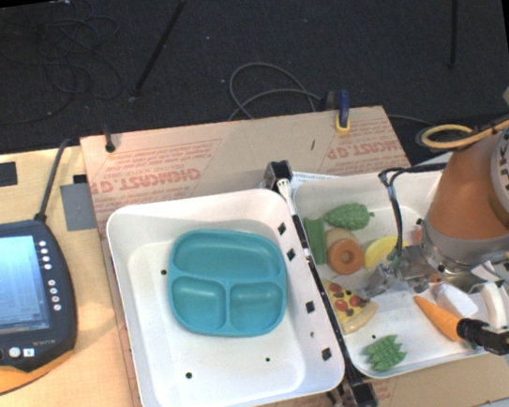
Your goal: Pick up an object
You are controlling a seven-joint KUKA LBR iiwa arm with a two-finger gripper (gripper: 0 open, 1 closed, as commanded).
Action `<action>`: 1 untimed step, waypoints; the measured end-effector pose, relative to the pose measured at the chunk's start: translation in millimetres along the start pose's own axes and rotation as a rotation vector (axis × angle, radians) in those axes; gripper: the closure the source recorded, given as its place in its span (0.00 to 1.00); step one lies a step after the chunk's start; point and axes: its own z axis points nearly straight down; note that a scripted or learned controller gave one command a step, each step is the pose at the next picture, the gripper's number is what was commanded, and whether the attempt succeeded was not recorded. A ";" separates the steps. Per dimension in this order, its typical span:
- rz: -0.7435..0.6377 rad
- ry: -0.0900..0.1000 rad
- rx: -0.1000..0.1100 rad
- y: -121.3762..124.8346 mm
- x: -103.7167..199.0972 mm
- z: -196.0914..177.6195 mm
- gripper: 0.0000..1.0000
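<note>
Presently, the end effector (386,275) sits low in the right white bin (404,187), centre-right of frame; whether it is parted or grips anything cannot be told. The nearest candidate, a flat pizza-slice toy (350,305), lies just beside it: descend squarely, close fully before lifting.

you get even, fairly bright overhead light: the left bin (140,262) reads near-white without blown glare, and the teal divided plate (228,282) throws only a faint shadow. the dark floor (210,34) behind the bench stays dim. the gripper (386,275) looks smeared by blur, and fine detail is soft.
</note>
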 end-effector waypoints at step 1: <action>-0.011 -0.007 -0.001 94.8 -29.0 13.0 0.00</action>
